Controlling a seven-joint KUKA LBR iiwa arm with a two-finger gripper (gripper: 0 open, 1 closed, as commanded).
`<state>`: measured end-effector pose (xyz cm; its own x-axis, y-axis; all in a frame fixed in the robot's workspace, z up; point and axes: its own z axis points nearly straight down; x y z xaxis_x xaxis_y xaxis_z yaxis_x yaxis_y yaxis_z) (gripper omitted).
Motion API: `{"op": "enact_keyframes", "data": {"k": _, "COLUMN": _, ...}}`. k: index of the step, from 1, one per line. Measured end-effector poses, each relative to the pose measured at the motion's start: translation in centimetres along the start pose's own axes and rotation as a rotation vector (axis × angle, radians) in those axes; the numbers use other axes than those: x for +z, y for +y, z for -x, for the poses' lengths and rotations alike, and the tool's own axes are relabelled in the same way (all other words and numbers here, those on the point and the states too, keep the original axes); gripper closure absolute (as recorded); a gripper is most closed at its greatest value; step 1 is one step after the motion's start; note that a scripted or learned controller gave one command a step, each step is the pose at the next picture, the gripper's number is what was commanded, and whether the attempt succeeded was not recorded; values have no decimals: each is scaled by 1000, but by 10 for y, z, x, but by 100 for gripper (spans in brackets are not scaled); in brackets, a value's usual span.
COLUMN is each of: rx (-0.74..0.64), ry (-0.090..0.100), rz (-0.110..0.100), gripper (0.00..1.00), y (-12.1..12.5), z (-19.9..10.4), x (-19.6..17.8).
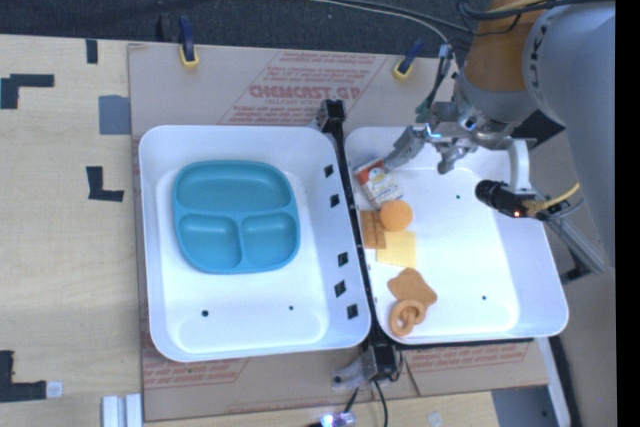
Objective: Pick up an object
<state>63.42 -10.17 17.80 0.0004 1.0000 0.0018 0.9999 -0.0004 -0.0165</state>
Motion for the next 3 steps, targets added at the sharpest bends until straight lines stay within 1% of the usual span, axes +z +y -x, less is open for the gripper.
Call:
{"op": "enact_keyframes", "data": {"k": 1, "rx": -2, "ry": -1, "rz": 15, "gripper": 0, "y": 3, "z": 0, "x": -9}}
{"op": "enact_keyframes", "data": {"k": 2, "rx": -1, "ry": -2, "rz": 9, "gripper": 0, "y": 2, "z": 0, "x": 54}}
{"op": "enact_keyframes", "data": {"k": 3, "rx": -2, "ry": -3, "rz": 15, "gripper": 0, "y": 3, "z": 0, "x": 95}}
